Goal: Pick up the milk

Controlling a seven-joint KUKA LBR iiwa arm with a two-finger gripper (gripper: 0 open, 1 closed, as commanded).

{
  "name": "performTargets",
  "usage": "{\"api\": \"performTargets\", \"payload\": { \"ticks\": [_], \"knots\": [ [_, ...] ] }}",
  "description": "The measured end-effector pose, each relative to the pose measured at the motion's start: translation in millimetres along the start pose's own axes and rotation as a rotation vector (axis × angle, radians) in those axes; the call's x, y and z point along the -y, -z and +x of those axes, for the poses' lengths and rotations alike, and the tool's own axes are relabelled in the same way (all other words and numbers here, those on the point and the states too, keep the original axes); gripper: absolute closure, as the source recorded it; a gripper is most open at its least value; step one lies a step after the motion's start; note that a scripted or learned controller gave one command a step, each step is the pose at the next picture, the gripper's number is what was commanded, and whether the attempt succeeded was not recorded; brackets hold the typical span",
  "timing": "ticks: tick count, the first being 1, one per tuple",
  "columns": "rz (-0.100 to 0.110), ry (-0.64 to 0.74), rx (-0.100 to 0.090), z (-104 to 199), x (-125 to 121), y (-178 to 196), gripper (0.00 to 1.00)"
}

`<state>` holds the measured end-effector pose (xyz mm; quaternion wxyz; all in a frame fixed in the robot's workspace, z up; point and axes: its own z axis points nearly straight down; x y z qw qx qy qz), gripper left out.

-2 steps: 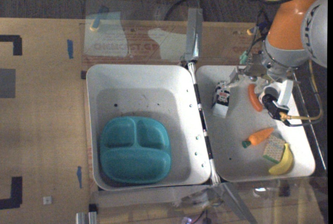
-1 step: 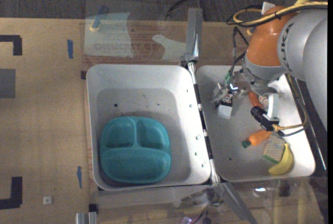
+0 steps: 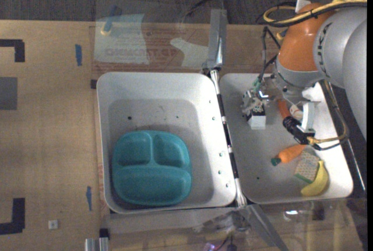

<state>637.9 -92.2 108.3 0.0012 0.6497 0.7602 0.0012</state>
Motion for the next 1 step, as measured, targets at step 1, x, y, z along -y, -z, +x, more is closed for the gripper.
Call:
{"api": "performTargets", "payload": {
  "ticks": [1],
  "knots": [
    [0.001,0.069,0.000,81.5,9.2,77.0,1.00]
  ]
}}
